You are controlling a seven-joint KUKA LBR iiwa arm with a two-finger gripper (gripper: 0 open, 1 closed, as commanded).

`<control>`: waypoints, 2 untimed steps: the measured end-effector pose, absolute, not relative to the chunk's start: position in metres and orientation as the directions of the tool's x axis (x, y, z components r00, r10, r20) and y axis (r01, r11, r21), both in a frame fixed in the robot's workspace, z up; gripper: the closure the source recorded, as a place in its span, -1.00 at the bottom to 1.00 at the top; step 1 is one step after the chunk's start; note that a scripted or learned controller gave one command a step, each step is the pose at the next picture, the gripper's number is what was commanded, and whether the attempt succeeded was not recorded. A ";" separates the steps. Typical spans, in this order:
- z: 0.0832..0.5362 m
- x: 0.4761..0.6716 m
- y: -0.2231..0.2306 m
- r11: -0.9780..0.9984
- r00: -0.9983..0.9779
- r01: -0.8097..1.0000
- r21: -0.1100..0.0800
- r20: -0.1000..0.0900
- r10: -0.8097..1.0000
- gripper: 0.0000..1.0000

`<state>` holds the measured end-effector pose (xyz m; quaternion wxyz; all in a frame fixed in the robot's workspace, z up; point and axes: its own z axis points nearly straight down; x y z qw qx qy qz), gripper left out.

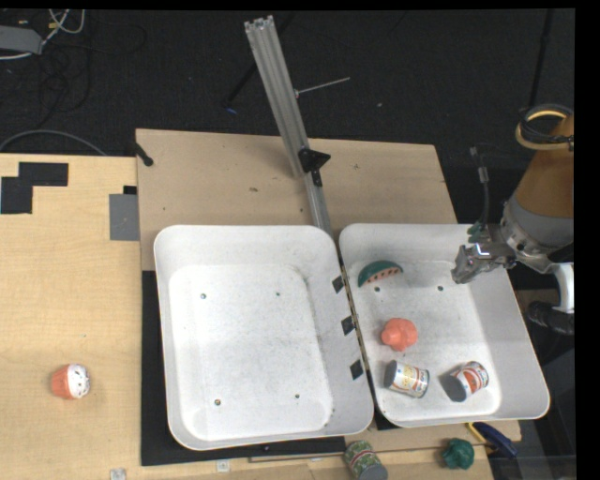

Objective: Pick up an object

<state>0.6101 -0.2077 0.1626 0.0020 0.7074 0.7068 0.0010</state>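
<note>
You see a pale wooden counter [56, 281] over a dark floor [422, 66], cables [56, 23] trailing at top left, and a slanting metal rail [281, 94] crossing it.

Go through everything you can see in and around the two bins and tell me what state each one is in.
Hand: over the right bin's upper right, nothing seen in it.
Watermelon slice: lying flat, right bin.
Orange lump: resting mid right bin.
Two cans: both tipped on their sides.
Left bin: nothing seen inside.
Small orange-white ball: on the bench, outside the bins.
</note>
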 end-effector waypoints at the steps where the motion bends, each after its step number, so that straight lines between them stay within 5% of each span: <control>1: 0.208 0.605 -0.206 0.000 0.000 1.000 0.003 -0.001 1.000 1.00; 2: 0.250 0.606 -0.208 0.001 -0.001 1.000 0.003 -0.001 1.000 1.00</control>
